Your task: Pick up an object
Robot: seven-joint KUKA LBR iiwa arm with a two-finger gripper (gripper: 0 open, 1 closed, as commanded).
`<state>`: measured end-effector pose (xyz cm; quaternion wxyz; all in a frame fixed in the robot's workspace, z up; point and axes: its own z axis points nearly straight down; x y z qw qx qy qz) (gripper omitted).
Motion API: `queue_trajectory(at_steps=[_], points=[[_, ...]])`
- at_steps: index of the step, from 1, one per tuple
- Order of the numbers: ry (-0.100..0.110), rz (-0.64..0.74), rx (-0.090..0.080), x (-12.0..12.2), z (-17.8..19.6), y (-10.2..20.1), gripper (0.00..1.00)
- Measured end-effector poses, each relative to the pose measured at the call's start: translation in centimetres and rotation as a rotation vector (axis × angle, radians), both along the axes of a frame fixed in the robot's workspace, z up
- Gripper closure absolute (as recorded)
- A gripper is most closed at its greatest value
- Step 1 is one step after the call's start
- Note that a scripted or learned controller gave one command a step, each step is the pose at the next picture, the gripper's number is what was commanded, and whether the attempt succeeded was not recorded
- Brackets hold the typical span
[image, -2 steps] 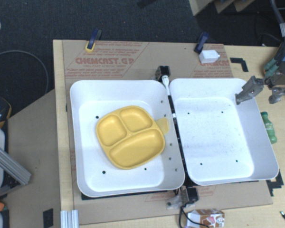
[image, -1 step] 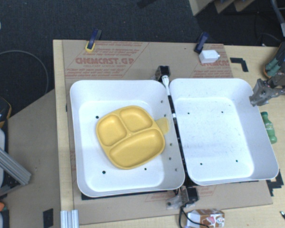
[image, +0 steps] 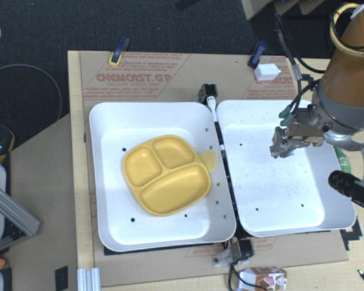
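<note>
The tool [image: 281, 148] hangs over the right bin [image: 303, 217], its grip state impossible to tell, while the yellow tray [image: 165, 174] lies in the left bin [image: 109, 162], not yet picked up.

Open floor around the yellow divided plate [image: 166, 174] in the left bin [image: 103, 162], raised rim alongside.

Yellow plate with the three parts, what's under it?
The yellow plate lies in the left bin, on its white floor. Whatever sits directly beneath the plate is covered, so it cannot be seen.
</note>
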<state>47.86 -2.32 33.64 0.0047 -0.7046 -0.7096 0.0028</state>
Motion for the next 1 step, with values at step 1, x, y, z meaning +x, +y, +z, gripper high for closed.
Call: queue_trajectory(at_steps=[1], points=[[-0.022,0.003,0.0,0.16,8.84,7.6,1.0]])
